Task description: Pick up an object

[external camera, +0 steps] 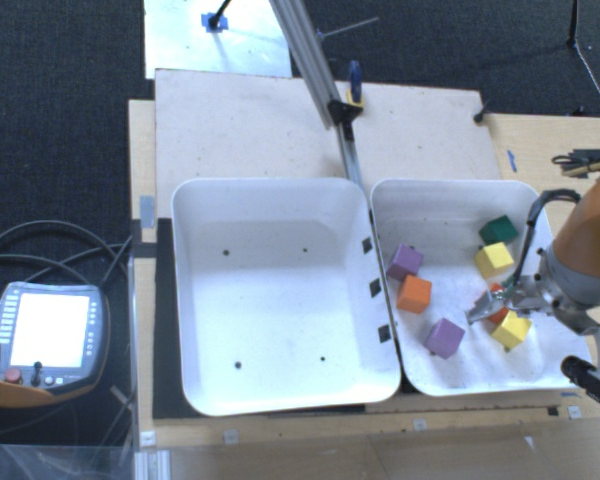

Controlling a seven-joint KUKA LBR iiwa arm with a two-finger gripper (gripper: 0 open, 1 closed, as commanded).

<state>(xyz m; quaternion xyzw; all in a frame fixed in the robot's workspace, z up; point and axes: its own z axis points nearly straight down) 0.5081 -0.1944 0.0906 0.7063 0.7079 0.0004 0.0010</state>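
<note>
1. The arm (590, 238) leans in over the right bin (450, 203), its claw (492, 308) low by the bin's right side.
2. Whether the claw has closed on anything, I can't tell; a small red-orange piece (497, 317) sits right at its tip.
3. A yellow cube (511, 330) lies just beside the claw.
4. Toward the bin's back right corner: a green cube (498, 230) and a second yellow cube (494, 259).
5. Near the bin's left wall: a purple cube (406, 261), an orange cube (414, 294), and another purple cube (445, 337).
</note>
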